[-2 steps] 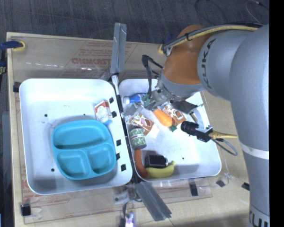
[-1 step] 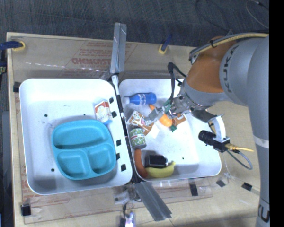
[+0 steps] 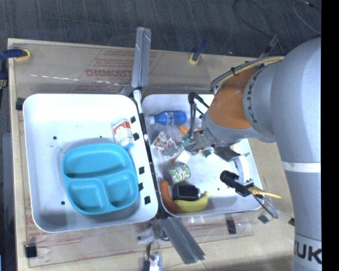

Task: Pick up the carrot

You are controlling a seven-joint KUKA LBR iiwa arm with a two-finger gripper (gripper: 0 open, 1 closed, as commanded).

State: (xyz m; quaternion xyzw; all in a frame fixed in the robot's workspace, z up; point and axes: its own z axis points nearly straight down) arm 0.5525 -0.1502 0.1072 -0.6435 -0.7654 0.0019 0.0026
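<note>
Camera view: your arm (image 3: 254, 106) reaches from the right over the right bin (image 3: 246, 205), its gripper (image 3: 193, 141) low among the clutter; whether it is spread or closed you cannot tell. The carrot (image 3: 165, 192) lies at the bin's near left corner, touching the banana (image 3: 193, 204) (a black object (image 3: 185, 191) sits on it). The left bin (image 3: 45, 123) holds a blue tray (image 3: 99, 176).

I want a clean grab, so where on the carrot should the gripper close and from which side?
Grip the carrot's middle, coming straight down, fingers closing across its width. It lies lengthwise against the right bin's left wall, with the banana and a black object close on its other side, so room looks tight.
</note>
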